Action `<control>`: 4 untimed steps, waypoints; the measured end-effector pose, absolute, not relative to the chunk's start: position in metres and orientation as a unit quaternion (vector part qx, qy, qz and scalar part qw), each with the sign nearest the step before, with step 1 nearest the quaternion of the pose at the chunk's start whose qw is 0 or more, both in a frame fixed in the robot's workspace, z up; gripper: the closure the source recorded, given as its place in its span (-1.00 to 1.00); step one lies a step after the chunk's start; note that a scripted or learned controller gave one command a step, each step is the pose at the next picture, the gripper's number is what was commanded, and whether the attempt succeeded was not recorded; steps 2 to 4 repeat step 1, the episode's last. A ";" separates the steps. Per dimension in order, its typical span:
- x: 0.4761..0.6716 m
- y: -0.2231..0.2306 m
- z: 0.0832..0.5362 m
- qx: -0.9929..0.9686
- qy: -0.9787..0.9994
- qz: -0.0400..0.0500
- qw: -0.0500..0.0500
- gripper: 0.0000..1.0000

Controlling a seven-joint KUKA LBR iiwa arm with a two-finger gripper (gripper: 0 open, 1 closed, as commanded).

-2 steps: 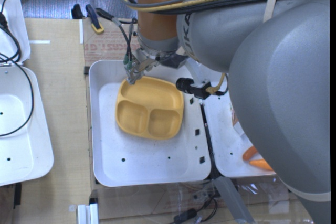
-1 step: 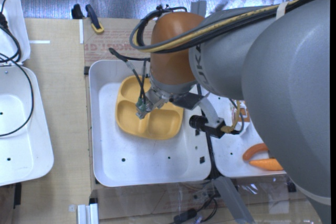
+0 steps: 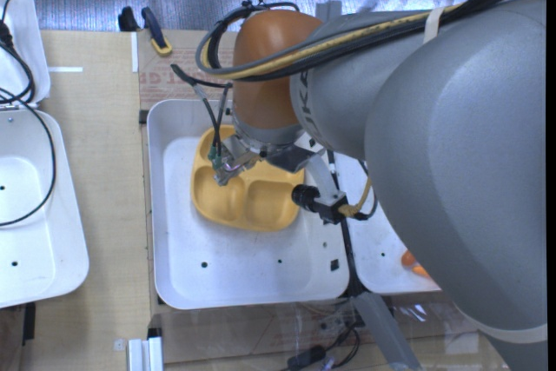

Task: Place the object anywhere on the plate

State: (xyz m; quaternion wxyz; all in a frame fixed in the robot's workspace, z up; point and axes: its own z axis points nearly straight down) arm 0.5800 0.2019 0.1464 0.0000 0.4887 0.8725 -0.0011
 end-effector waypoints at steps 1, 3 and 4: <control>0.595 0.203 0.184 0.376 0.927 0.000 0.001 1.00; 0.595 0.203 0.184 0.376 0.927 0.000 0.001 1.00; 0.595 0.203 0.184 0.376 0.927 0.000 0.001 1.00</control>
